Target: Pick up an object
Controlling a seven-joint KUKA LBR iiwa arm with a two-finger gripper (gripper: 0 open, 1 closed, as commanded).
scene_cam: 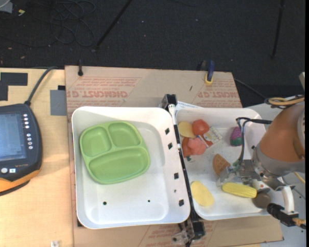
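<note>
Camera view is showing the corn cob (239, 190) lying in the right bin (216, 213) near its front edge, long axis running left-right, tilting slightly down to the right. I am hovering my gripper (236, 175) just behind it; I cannot tell its opening. I am aiming to straddle the cob's middle, across that axis.

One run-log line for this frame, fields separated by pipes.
end effector: low in right bin, grasp unclear | nearest: corn cob, brown piece | left bin: green divided plate | pick: not confirmed
</note>
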